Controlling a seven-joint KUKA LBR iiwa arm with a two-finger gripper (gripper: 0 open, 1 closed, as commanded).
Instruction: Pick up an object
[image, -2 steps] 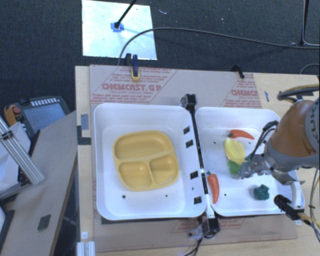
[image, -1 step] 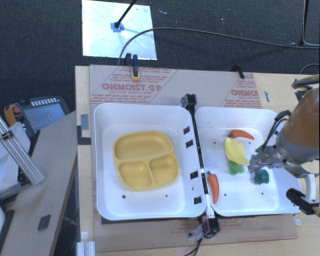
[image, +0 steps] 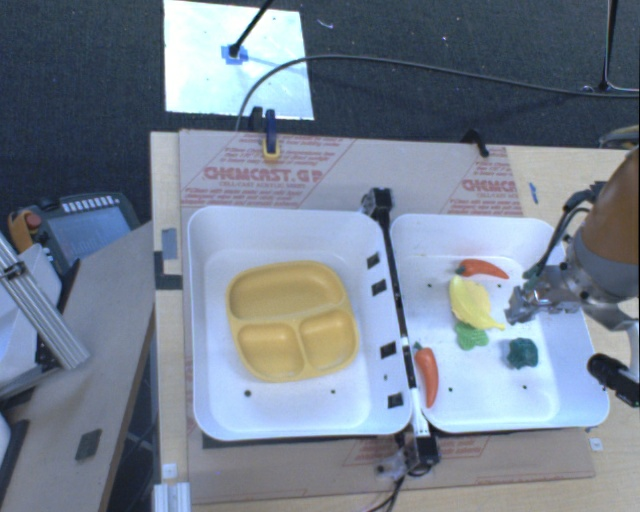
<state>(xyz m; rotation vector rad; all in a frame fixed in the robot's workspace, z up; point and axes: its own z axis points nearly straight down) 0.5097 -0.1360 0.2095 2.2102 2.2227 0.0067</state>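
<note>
Banana (image: 472, 303), yellow and curved, lies in the right bin (image: 500, 232) a little toward that bin's left wall, and it looks like the likeliest thing for the pick, since the gripper (image: 522, 305) hangs just beside its right edge, low over the bin floor. Whether the pincer is open or closed I cannot tell from this slanted view; nothing is visibly caught in it, so I judge the pick not yet made. A green lump (image: 472, 337) touches the banana's near end, a red-orange pepper (image: 483, 268) lies just beyond its far end, and a dark green piece like broccoli (image: 522, 352) sits near the gripper, toward the bin's front edge. A carrot (image: 428, 374) rests against the left wall of the right bin near its front corner. The left bin (image: 290, 225) holds a yellow tray (image: 291, 320) with three compartments, set in its middle. As I read it, the approach is made; closing on something and lifting it clear are left.
</note>
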